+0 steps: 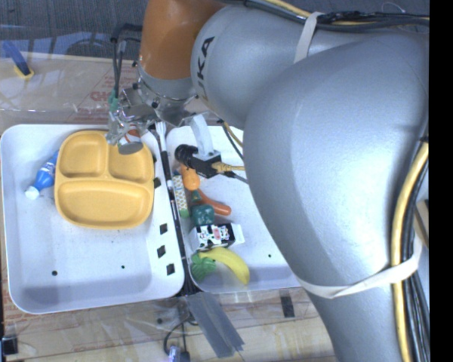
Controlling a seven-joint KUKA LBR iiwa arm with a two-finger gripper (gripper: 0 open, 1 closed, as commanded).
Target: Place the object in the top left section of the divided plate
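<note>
Gripper hangs over the far right section of the yellow divided plastic plate in the left white bin; can't tell its state. A small grey object sits right at its tip, grasp unconfirmed. Looks like the placing step. Next: shift left to the far left section, then release.

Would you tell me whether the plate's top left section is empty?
Empty: the top left section of the yellow divided plate shows bare yellow.
</note>
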